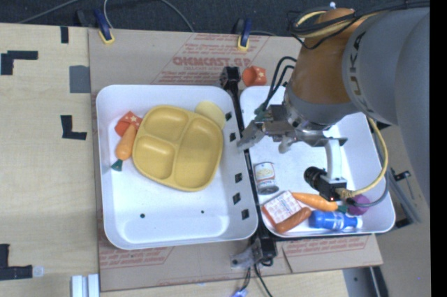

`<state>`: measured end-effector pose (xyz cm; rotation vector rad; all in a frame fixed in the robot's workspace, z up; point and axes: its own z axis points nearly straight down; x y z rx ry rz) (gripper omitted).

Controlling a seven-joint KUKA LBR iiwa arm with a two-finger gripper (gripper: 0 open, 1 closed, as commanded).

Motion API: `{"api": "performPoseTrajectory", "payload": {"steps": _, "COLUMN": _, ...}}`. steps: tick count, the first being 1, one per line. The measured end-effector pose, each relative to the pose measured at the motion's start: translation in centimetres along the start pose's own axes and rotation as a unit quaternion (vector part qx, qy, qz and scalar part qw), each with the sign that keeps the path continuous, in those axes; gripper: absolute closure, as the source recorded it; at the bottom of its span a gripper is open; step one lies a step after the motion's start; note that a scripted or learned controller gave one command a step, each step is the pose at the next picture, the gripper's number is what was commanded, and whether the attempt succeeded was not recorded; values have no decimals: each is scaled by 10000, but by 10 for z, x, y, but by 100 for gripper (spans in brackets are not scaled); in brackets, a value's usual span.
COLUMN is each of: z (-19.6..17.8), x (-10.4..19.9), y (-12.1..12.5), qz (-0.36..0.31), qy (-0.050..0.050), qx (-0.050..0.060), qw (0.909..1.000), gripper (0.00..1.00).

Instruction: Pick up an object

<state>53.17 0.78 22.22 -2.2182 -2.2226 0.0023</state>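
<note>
My gripper (265, 142) hangs over the left part of the right bin (369, 126), close to the divider between the bins. It is open, and nothing shows between its fingers (245, 139). Just below it a small silver can (265, 175) lies on the bin floor. Nearer the front edge lie a red and white food packet (282, 207), an orange carrot (316, 201), a blue bottle (334, 221) and a small purple piece (358, 204). An orange-red item (254, 75) sits at the bin's far left corner.
The left bin (167, 219) holds a yellow divided plate (178, 147), a pale yellow item (209, 112) behind it, and a carrot (125, 143) with a red piece (127, 122) at its left. The large grey arm (370, 58) covers the right bin's back half.
</note>
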Motion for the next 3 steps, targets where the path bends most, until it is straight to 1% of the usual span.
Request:
{"api": "performPoseTrajectory", "payload": {"steps": 1, "z": 21, "x": -41, "y": -2, "qz": 11, "qy": -6, "qx": 4, "qw": 10000, "gripper": 0}}
{"api": "performPoseTrajectory", "payload": {"steps": 2, "z": 38, "x": -94, "y": 64, "qz": 9, "qy": -6, "qx": -3, "qw": 10000, "gripper": 0}}
{"api": "performPoseTrajectory", "payload": {"steps": 3, "z": 136, "x": -102, "y": 53, "qz": 4, "qy": -1, "qx": -17, "qw": 10000, "gripper": 0}}
